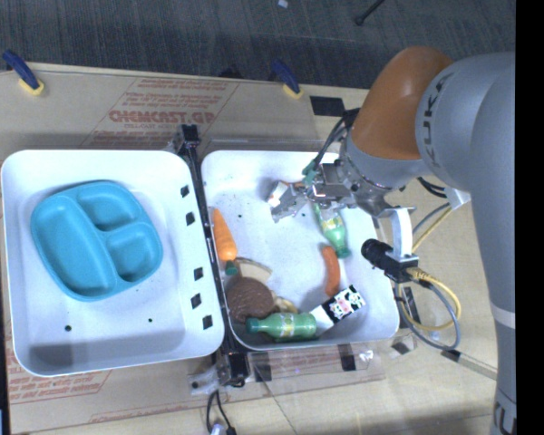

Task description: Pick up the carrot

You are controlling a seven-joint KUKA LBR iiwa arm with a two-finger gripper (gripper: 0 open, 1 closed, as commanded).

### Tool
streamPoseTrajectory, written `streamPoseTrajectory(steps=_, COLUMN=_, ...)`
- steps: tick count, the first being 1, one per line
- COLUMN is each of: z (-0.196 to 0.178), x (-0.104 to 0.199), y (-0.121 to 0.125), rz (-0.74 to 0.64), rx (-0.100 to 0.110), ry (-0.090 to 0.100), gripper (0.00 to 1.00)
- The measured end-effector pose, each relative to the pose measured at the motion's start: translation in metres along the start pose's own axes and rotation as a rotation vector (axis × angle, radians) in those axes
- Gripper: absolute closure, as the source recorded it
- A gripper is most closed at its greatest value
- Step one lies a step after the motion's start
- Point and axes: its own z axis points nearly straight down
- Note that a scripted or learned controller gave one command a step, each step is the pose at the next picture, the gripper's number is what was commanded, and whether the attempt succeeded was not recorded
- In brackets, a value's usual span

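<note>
Carrot (224,236) pickup is what we are preparing, so we are surveying from largest to smallest. We are holding the arm (453,107) over the right bin (254,166); the left bin (18,243) is carrying a blue tray (95,236). We are finding the carrot lying against the right bin's left wall, well apart from the gripper (295,198), whose open-or-closed state we cannot tell. We are advising a lateral move, then a descent aligned across the carrot's width, avoiding the brown item (249,297) beside it.
</note>
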Motion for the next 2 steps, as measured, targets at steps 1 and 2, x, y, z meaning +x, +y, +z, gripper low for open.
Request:
streamPoseTrajectory(steps=1, z=0.077, x=0.028, y=-0.002, rz=-0.068, rx=0.007, ry=-0.001, gripper=0.00)
streamPoseTrajectory(steps=2, z=0.120, x=0.025, y=0.035, rz=-0.037, rx=-0.004, ry=-0.007, gripper=0.00)
